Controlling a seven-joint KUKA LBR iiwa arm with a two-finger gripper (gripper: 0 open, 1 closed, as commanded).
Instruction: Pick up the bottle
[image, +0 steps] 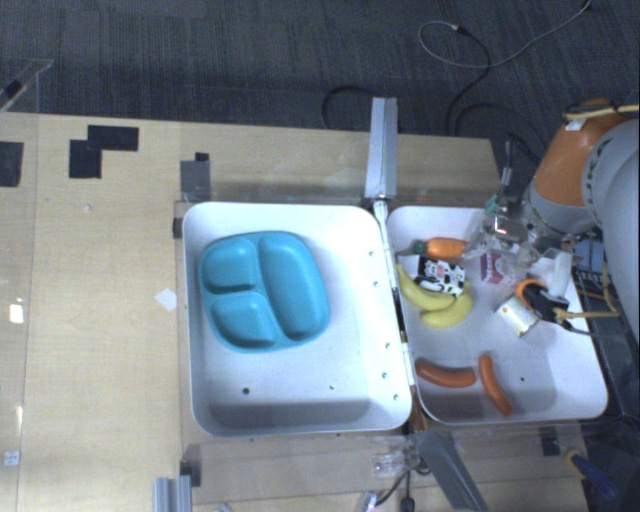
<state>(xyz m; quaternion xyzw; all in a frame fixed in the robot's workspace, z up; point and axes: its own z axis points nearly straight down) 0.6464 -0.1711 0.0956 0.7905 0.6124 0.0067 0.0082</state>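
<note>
The bottle (493, 265) looks like a small clear one with a pinkish label, lying in the right bin (560, 395) toward its back. My gripper (503, 236) hangs right over the bottle's far end, at the tip of the grey arm with the orange band (565, 165). The gripper's metal parts and the clear plastic blur together, so contact between them is unclear.
Left of the bottle lie a banana (437, 300), a black-and-white cow toy (441, 273) and an orange carrot (446, 247). Two sausages (446, 375) (494, 384) rest near the right bin's front. The left bin (200, 390) holds a blue divided plate (264, 288).
</note>
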